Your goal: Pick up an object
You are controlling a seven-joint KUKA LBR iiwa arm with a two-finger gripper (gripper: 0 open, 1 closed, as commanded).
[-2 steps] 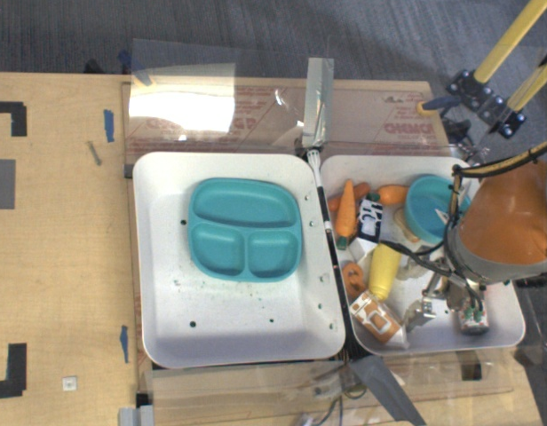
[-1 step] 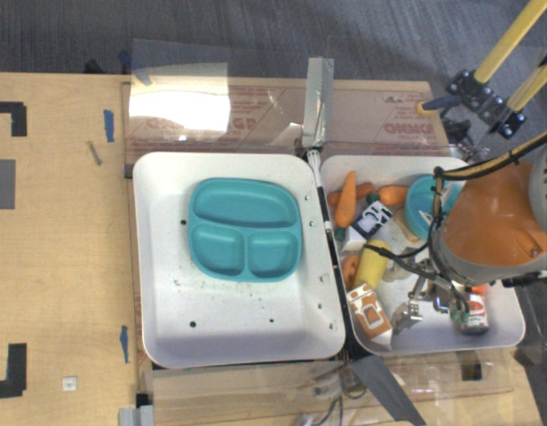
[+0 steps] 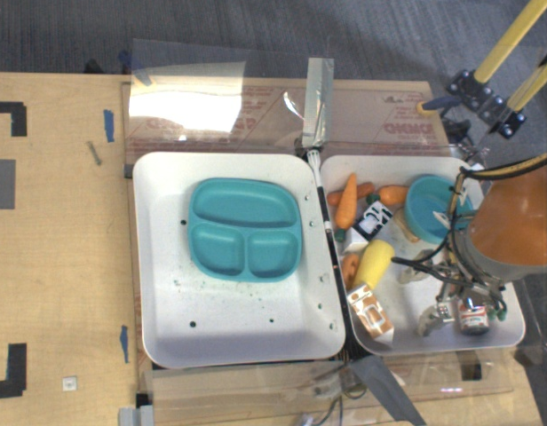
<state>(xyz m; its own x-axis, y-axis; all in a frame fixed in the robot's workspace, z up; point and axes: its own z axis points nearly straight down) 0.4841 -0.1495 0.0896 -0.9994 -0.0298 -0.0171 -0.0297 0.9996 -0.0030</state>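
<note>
The right bin (image 3: 407, 313) holds several items. An orange carrot (image 3: 346, 201) lies at its back left, with a second orange piece (image 3: 391, 193) beside it. A black-and-white box (image 3: 373, 218) sits next to a teal cup (image 3: 427, 207). Along the left side lie a yellow banana-like item (image 3: 373, 263) and an orange-and-white packet (image 3: 369, 313). My gripper (image 3: 453, 316) is low in the bin's front right corner, below the orange wrist band (image 3: 518, 224). It sits right of the packet and apart from it. Cables hide how it stands.
The left bin (image 3: 167, 318) bears a teal divided plate (image 3: 245, 229). A raised divider (image 3: 325, 238) separates the two bins. Clear plastic sheeting (image 3: 194, 105) lies behind them. Yellow struts with a black clamp (image 3: 482, 100) stand at the back right.
</note>
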